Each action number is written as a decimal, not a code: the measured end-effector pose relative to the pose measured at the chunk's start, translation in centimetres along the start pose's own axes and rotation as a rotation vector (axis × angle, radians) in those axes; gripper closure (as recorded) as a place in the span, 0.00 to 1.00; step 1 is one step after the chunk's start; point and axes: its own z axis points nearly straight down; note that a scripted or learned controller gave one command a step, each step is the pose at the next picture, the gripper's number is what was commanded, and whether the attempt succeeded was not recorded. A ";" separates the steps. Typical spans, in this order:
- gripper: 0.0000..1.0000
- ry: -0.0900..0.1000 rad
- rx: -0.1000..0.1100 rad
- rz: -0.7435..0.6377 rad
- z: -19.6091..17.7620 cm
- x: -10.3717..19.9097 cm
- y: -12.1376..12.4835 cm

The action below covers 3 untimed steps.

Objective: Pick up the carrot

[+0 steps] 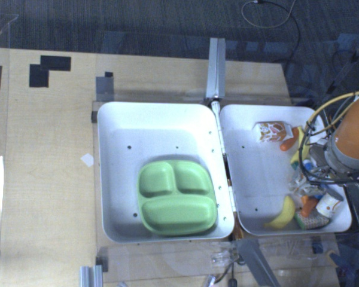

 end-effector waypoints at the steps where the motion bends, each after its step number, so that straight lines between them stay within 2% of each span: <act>1: 1.00 0.013 -0.014 -0.013 -9.9 -4.0 7.0; 2: 1.00 0.008 -0.011 -0.193 1.2 -3.4 4.4; 3: 1.00 0.007 -0.011 -0.560 1.2 0.5 0.4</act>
